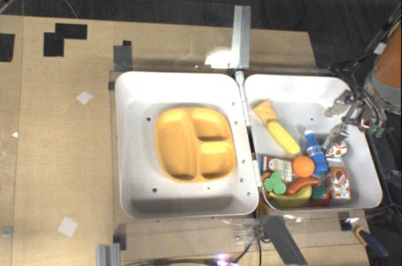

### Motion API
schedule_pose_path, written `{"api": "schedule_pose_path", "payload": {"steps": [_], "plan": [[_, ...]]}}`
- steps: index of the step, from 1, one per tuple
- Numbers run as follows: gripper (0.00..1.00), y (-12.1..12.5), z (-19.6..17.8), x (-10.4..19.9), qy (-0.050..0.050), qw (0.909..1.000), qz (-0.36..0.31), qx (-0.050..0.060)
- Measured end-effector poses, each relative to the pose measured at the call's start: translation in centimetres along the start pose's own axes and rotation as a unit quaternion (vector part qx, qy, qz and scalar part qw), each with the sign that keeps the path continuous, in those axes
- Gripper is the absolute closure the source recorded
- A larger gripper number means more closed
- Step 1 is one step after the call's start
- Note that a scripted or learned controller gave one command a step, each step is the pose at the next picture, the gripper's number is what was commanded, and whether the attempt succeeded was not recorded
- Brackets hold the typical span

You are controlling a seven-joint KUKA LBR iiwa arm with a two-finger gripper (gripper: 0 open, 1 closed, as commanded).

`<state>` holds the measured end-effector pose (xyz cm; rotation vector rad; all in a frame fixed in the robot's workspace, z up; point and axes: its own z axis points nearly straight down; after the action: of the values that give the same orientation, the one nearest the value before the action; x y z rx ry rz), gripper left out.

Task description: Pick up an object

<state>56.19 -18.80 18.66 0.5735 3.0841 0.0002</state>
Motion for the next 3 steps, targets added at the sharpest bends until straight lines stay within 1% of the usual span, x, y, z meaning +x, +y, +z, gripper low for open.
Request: {"api": "schedule_pose_path", "payload": {"steps": [1,2,3], "plan": [[0.00,-2.4,-17.3,1.2,-0.006,0.9776,-0.211,0.001],[0.00,-1.1,-0.5,-1.4,0.002,0.9292,-0.370,-0.002],[0.00,-3.0,-6.7,2.6,-0.004,0.8919,-0.452,0.002]]}}
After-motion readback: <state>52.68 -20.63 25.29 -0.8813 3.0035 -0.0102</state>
